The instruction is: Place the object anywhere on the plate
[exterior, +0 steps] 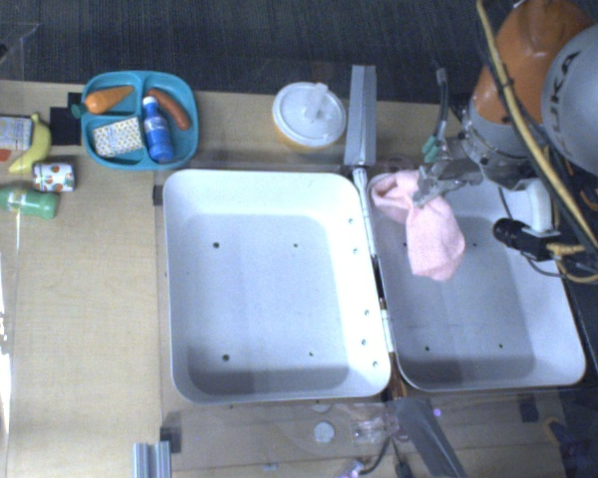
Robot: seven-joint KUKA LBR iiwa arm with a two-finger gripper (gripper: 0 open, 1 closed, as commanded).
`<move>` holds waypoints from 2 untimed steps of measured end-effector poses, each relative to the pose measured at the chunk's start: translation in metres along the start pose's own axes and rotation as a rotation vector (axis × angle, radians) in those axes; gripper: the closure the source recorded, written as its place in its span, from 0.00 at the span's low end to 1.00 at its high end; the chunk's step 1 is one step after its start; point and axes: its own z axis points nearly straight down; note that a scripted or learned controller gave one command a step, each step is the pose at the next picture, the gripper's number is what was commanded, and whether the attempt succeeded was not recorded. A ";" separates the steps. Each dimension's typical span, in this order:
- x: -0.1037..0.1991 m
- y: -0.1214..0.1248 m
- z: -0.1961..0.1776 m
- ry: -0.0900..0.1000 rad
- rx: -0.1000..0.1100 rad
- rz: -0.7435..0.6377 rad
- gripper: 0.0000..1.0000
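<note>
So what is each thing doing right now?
Pink cloth: hanging from the gripper, lifted over the right bin.
Gripper: shut on the cloth.
Left bin: sitting flat on the bench.
Blue tray: holding toy food and a small bottle.
White lid: lying flat, behind the bins.
Green bottle: lying on its side.

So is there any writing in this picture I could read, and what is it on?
"KUKA": on the grey arm, running vertically at the right edge, partly cut off.
Box at the far left: printed label, too blurred to read.
Can: printed pattern, too small to read.
Blue bottle in the blue tray: label unreadable.
Nothing else carries legible text.
</note>
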 end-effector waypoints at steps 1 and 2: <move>0.044 -0.013 -0.007 0.001 0.000 -0.405 1.00; 0.103 -0.016 -0.007 0.002 -0.001 -0.809 1.00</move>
